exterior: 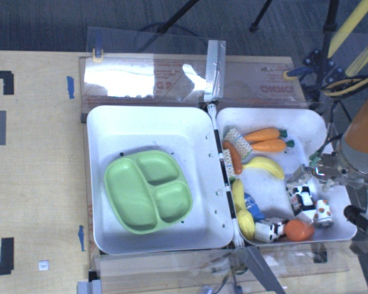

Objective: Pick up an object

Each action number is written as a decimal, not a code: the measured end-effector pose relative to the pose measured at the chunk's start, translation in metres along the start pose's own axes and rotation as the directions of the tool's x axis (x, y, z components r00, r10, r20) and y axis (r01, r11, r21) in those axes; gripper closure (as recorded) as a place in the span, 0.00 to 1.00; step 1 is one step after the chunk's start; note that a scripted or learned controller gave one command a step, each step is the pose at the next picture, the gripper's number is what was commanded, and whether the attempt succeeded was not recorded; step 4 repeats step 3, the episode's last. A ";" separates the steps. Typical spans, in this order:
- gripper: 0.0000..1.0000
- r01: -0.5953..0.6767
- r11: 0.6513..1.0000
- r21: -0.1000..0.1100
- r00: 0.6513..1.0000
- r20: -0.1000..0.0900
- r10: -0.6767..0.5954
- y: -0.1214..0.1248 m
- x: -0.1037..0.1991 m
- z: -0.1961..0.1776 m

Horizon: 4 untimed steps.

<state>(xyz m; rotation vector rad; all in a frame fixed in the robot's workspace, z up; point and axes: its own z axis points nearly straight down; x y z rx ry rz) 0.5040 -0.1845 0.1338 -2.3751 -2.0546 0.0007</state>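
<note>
The right bin (310, 122) holds a heap of toy food. Two carrots (265, 135) lie at its far side, with a yellow banana (265, 165) just in front of them. An orange ball-shaped fruit (299, 229) rests near the front wall. A black-and-white cow figure (302, 198) lies by the right side, next to a small white spotted cup (322, 213). My gripper (304, 177) hangs low over the right part of this bin, directly above the cow figure and close to it. I see nothing clearly held in it.
The left bin (110, 124) carries a green divided plate (147, 190). More yellow pieces (240, 206), a red-orange piece (235, 158) and a second cow-patterned toy (270, 230) lie along the right bin's left and front walls. Tripod legs and cables stand beyond the bench.
</note>
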 end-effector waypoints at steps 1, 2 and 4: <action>0.00 0.015 1.000 -0.006 1.000 -0.001 -0.015 -0.014 -0.008 0.048; 1.00 0.015 1.000 -0.011 1.000 0.000 -0.015 -0.012 -0.008 0.037; 1.00 -0.086 0.996 -0.001 0.996 0.001 0.086 0.029 0.018 -0.062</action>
